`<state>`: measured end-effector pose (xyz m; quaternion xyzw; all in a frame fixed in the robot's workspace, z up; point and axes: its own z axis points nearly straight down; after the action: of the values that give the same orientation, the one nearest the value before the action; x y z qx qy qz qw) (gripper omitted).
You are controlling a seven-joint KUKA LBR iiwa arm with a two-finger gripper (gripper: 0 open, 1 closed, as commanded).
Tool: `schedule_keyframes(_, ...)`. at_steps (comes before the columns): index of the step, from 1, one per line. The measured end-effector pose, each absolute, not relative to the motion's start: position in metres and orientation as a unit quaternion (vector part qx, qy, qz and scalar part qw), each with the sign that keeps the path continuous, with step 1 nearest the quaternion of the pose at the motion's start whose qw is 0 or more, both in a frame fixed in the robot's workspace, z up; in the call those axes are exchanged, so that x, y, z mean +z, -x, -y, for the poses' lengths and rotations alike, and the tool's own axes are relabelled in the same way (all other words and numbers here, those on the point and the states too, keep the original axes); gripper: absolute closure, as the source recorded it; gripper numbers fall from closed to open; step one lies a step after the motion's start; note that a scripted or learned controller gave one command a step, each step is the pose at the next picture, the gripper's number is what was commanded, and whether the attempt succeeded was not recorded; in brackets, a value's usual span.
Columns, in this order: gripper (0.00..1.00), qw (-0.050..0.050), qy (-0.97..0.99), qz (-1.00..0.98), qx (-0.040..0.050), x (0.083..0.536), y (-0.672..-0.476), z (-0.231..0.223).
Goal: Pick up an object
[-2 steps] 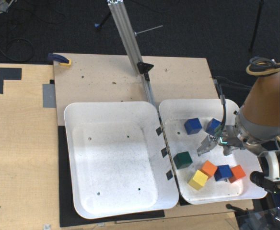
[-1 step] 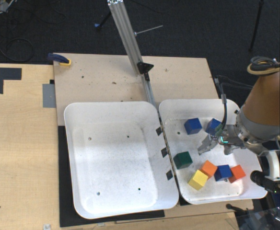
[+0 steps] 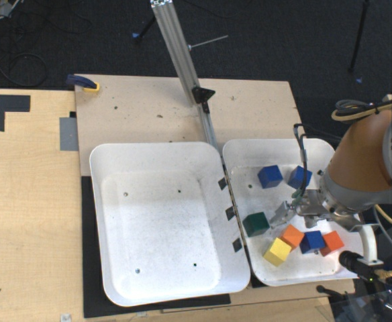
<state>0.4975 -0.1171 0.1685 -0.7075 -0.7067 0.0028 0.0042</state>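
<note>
Jaws, spread apart and holding nothing, hover just above the orange cube; next, lower and close.

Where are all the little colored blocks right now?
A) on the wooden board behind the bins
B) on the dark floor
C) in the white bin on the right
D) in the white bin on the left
C: the blue block, green block, yellow block and orange block all lie inside the right bin, next to the arm's tool.
</note>
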Motion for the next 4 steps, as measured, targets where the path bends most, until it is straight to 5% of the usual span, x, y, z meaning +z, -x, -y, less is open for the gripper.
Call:
schedule_keyframes(2,0.00,0.001,0.708,0.707,0.0000,0.092,-0.496,0.126)
schedule_keyframes(3,1.00,0.002,0.710,0.704,-0.0003,0.102,-0.496,0.128)
schedule_keyframes(4,1.00,-0.001,0.707,0.707,-0.0010,0.165,-0.499,0.126)
